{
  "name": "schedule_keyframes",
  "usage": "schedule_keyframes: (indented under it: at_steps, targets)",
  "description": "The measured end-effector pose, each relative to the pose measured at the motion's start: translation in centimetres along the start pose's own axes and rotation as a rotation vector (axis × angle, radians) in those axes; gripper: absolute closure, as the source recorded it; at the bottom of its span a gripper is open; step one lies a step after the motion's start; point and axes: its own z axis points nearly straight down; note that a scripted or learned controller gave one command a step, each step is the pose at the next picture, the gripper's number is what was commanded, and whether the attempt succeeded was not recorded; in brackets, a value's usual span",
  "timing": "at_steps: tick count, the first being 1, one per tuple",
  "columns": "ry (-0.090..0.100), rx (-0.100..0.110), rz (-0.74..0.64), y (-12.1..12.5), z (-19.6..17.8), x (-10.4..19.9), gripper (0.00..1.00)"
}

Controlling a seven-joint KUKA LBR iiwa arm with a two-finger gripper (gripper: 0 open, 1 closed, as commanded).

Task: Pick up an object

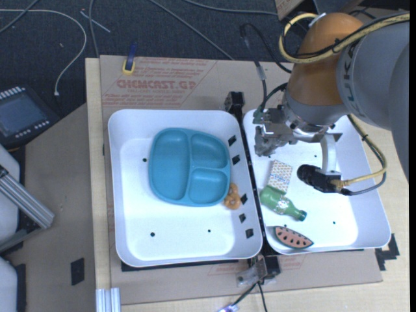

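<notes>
The likeliest target is the small checkered packet (280, 173), lying flat on the floor of the right bin (364, 223) near that bin's left wall. It sits just below the gripper (266, 142) in the camera view, slightly to the right of it, so the tool would have to come toward the near edge and down to meet it. The packet's long axis runs roughly up and down the picture, tilted a little. Nothing is seen between the tool's tips, and whether they are spread or pressed together cannot be told, since the wrist and its cabling cover them from above.

Just below the packet lies a green bottle (282, 201) on its side, its long axis slanting from upper left to lower right, with the neck pointing toward the lower right. Nearer the front wall rests a watermelon slice (292, 237), also on a slant. A dark cable fitting (316, 176) hangs just to the right of the packet.

The 1 arm (325, 57) reaches in from the right, its orange band above the bin.

The left bin (130, 239) holds a blue divided plate (188, 166) and, touching its lower right edge, a small tan object (233, 199).
</notes>
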Motion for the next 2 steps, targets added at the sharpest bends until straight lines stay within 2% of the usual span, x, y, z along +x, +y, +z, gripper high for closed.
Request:
schedule_keyframes:
  at_steps: [1,2]
  targets:
    - [0.0,-0.003,0.0,3.35,-0.18,5.45,1.0]
    - [-0.002,0.001,0.004,3.21,-0.18,5.11,0.0]
